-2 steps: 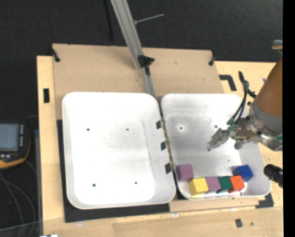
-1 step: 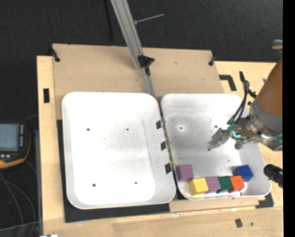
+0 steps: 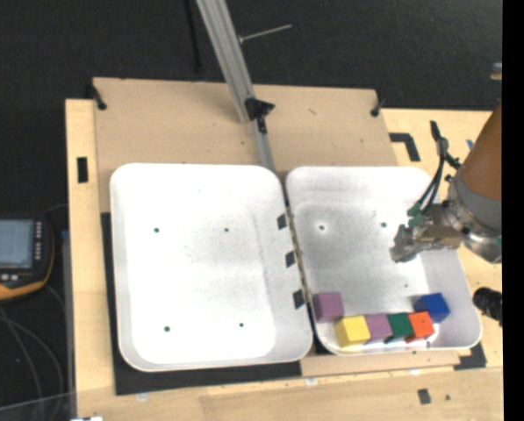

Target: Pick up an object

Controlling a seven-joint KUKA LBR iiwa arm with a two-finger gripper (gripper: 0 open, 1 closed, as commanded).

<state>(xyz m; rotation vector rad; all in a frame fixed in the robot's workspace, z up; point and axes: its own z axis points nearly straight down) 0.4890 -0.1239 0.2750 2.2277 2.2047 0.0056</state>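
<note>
Several small blocks lie along the front edge of the right bin (image 3: 358, 209): a purple block (image 3: 328, 304), a yellow block (image 3: 353, 331), a lilac block (image 3: 378, 325), a green block (image 3: 400, 324), an orange block (image 3: 420, 324) and a blue block (image 3: 433, 305). My gripper (image 3: 405, 246) hangs over the right side of that bin, above and behind the blocks, a good way from the blue one. Nothing shows between its fingers.
The left bin (image 3: 200, 261) sits beside the right one, with a row of clips between them. A slanted metal rail (image 3: 231, 60) rises from behind the bins. A handheld device (image 3: 11, 248) lies off the bench at the left.
</note>
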